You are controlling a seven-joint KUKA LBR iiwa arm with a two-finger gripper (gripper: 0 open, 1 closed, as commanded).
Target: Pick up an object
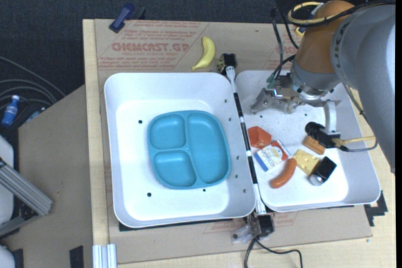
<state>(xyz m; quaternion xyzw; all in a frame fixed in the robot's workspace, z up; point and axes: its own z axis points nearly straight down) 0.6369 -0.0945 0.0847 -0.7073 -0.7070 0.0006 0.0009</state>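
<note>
Progress, as you would judge it from the camera view: nothing lifted yet. The gripper point(274, 99) hangs over the right bin point(358, 191) at its eleven o'clock corner, fingers apart and empty. Toward six o'clock lie a sausage point(283, 174), cheese wedge point(306, 161) and red piece point(258, 135). The left bin point(119, 103) holds a blue tray point(188, 149)

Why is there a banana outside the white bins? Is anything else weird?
The banana lies on the brown board behind the left bin, apart from the other toys, so it looks stray. A blue clip hangs at the board's far edge too. The things in the right bin look jumbled but not spilled.
</note>
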